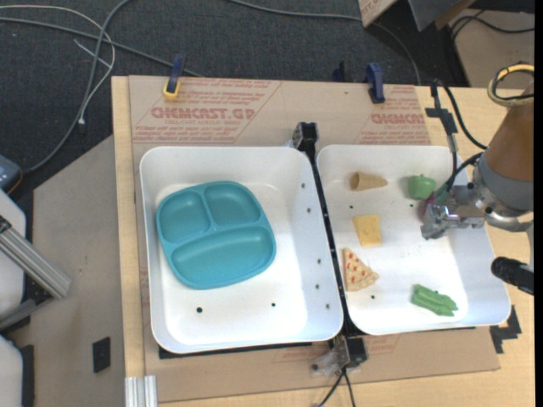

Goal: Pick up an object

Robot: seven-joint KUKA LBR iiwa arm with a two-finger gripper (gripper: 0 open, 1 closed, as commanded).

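The right bin [475,312] holds several toy foods: a tan cone [367,181], a yellow square cracker [367,230], a pizza slice [357,270], a round green piece [420,186] and a long green vegetable [434,300]. My gripper [438,220] hangs low over the right bin's upper right part, just below the round green piece and right of the cracker. The view is too small to show how the tips stand or whether anything is between them.
A teal divided plate [216,233] lies in the left bin [170,312]. A black clamp [305,135] sits at the back where the bins meet. Blue clamps [374,81] hold the cardboard base. The arm's orange band [517,147] rises at right.
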